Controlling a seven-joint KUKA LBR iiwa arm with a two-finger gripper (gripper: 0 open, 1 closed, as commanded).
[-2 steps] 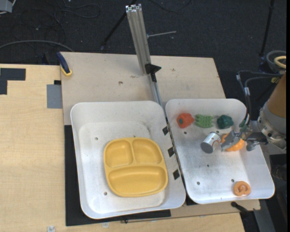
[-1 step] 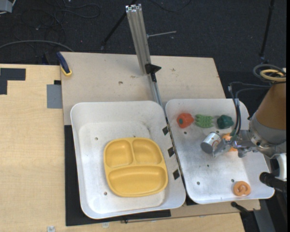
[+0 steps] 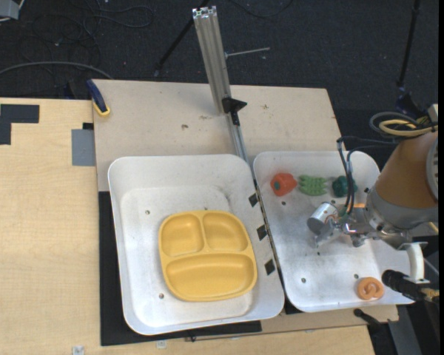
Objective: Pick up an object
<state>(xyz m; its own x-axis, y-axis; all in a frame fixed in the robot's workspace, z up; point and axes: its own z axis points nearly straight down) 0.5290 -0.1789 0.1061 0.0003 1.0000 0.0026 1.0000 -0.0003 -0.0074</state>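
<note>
The jaws [image 3: 324, 222] hang low in the right bin [image 3: 311, 291], left of the orange-banded wrist. The red object [image 3: 283, 184] lies up-left of them, nearest. Whether they are open, I cannot tell.

yellow tray [image 3: 207, 257], white bins [image 3: 133, 198] — orange ring [image 3: 369, 288]

On my screen the arm [image 3: 408, 183] shows as a thick rounded body with a broad orange band, and a strip of pale grey casing runs along its outer edge. Below the band sits a grey collar, then a cluster of silvery metal parts. The gripper [image 3: 320, 222] ends in a short, shiny, cylinder-like metal piece. Thin dark cables loop up beside the wrist, with a small teal-green fitting near them. Finer markings are too blurred to read.
</note>
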